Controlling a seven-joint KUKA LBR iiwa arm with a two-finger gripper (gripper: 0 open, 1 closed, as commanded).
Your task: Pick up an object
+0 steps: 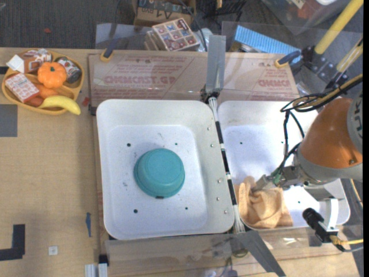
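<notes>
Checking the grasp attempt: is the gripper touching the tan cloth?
Cannot tell. In the camera view the gripper sits at the tan cloth's upper edge, overlapping it, without plainly showing contact.

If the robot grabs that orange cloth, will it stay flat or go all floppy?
Probably floppy: the orange cloth lies crumpled in folds in the right bin, so it likely droops from wherever the pincer pinches it. It looks light and unlikely to roll, though a fold could slip out.
</notes>
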